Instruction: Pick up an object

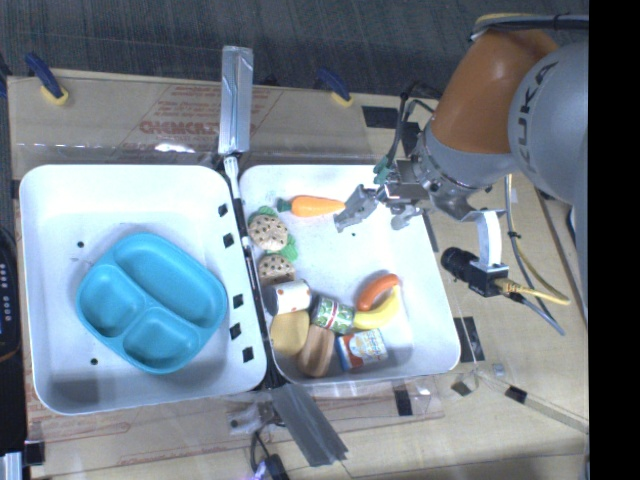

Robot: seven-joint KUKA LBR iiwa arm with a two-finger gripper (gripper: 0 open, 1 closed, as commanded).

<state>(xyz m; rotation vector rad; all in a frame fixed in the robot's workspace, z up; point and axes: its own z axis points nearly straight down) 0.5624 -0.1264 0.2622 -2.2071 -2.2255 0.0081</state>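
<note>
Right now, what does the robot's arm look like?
The arm is big, round and grey, with a shiny orange band above the wrist. Thin dark cables run beside it. At its end sits a small grey metal gripper with two fingers.

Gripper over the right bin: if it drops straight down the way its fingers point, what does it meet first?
Probably bare bin floor. The gripper hangs open just right of the toy carrot, which it may narrowly miss; depth is unclear.
</note>
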